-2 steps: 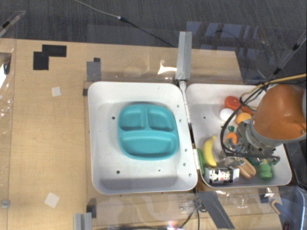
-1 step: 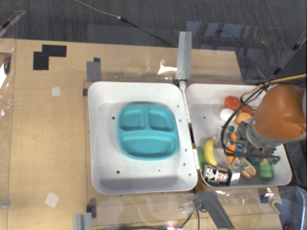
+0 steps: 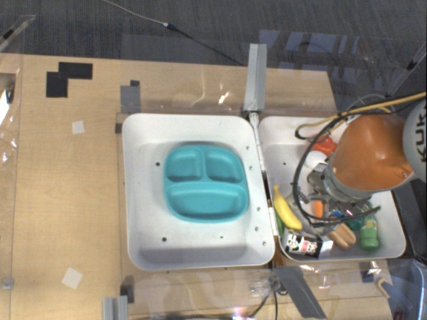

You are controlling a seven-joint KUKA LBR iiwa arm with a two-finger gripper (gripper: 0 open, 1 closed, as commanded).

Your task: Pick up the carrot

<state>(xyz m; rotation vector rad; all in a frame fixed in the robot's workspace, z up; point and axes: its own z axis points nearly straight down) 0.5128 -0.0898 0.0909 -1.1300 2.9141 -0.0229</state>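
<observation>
The arm's orange band (image 3: 370,152) hangs over the right bin (image 3: 280,135), and the gripper (image 3: 328,202) points down beneath it among black cables. A narrow orange strip, which looks like the carrot (image 3: 318,209), shows just left of the gripper body and right of the banana (image 3: 285,211). The gripper and wrist cover most of it. Whether the gripper touches the carrot cannot be made out.
A teal divided plate (image 3: 203,182) lies in the left bin (image 3: 143,199). The right bin also holds a black-and-white box (image 3: 303,246), a tan piece (image 3: 342,235), a green item (image 3: 368,234) and an orange-red object (image 3: 324,145) at the back.
</observation>
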